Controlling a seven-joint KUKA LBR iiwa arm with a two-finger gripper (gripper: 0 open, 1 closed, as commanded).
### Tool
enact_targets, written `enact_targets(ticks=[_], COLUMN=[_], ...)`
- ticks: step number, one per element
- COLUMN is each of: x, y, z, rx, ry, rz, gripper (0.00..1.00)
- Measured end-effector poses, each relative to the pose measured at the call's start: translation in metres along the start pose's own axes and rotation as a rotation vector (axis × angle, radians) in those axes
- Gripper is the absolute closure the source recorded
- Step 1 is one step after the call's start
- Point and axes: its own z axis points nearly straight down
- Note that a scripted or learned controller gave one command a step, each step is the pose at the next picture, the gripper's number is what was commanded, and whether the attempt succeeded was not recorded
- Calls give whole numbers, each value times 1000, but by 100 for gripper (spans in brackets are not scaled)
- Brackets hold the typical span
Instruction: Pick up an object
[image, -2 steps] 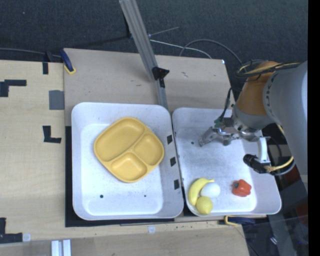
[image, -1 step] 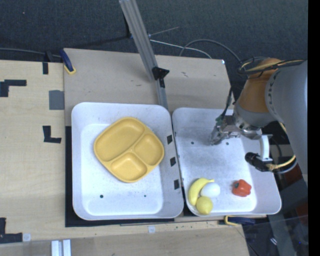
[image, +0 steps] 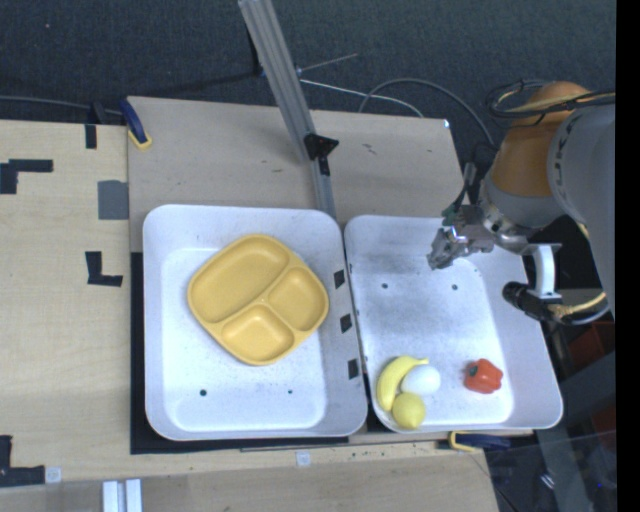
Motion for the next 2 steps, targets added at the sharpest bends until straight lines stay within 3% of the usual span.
enact_targets(ticks=[1,2], x=[-1,0], y=[5,5], z=[-43,-50], rx=[1,5], ry=[0,1], rz=[1,1], gripper=[100,100])
